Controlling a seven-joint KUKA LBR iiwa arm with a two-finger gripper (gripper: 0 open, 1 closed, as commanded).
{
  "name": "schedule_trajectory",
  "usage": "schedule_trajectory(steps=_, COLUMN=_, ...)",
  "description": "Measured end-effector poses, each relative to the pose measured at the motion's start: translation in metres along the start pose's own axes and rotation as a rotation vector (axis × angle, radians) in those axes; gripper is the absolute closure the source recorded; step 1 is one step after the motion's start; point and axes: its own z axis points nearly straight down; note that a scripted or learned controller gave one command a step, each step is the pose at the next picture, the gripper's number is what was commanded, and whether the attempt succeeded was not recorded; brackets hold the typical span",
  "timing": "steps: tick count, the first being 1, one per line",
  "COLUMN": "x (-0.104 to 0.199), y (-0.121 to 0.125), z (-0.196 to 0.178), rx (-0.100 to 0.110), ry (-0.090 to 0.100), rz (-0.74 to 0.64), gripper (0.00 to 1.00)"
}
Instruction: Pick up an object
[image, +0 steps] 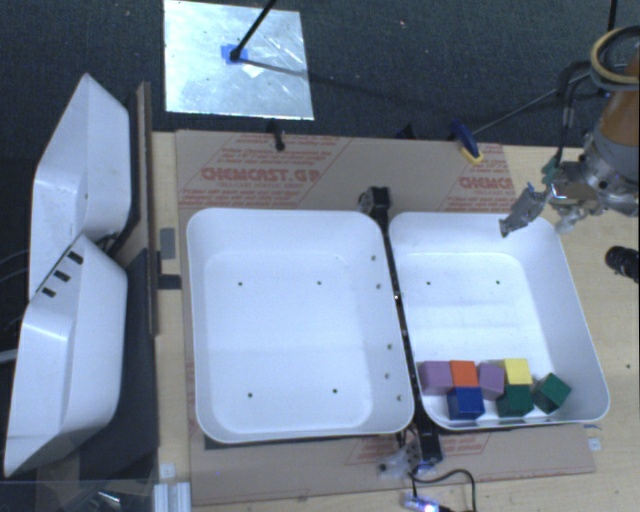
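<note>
The arm (612, 110) hung over the right bin's (575, 300) far right corner, gripper (522, 213) angled left, grip impossible to judge, while the blocks (490, 387) huddled against the near wall

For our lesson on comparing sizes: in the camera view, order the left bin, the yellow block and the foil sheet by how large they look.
1. left bin
2. foil sheet, farther from the camera, so possibly understated
3. yellow block
</note>
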Motion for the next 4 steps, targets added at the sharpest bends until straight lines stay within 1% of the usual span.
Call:
schedule_trajectory(steps=1, x=0.030, y=-0.052, z=0.134, rx=0.012, ry=0.003, rz=0.000, gripper=0.00)
schedule_trajectory(steps=2, x=0.080, y=-0.122, z=0.178, rx=0.006, ry=0.002, rz=-0.002, gripper=0.00)
schedule_trajectory(steps=3, x=0.078, y=-0.119, z=0.165, rx=0.000, ry=0.000, rz=0.001, gripper=1.00)
schedule_trajectory(steps=4, x=0.054, y=-0.040, z=0.041, rx=-0.009, ry=-0.001, rz=0.000, gripper=1.00)
